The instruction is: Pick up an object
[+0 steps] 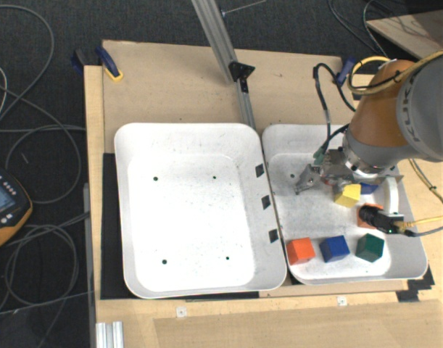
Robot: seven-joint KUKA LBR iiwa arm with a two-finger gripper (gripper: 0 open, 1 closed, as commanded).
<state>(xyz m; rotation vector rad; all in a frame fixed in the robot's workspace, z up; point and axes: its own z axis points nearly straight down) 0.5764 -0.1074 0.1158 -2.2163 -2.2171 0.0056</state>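
My gripper (306, 180) hangs low over the middle of the right bin (279, 151), pointing left, and I see nothing held in it. A yellow block (348, 195) lies just to its right, close under the wrist. Along the bin's front edge sit an orange cube (301, 250), a blue cube (335, 248) and a green cube (369, 246) in a row. A small red piece (365, 215) shows beside the yellow block, partly hidden by the arm.
The left bin (134, 151) stands beside the right one, with black clips on the shared wall. A slanted metal pole (220, 38) rises behind the bins. Cables lie on the floor at left.
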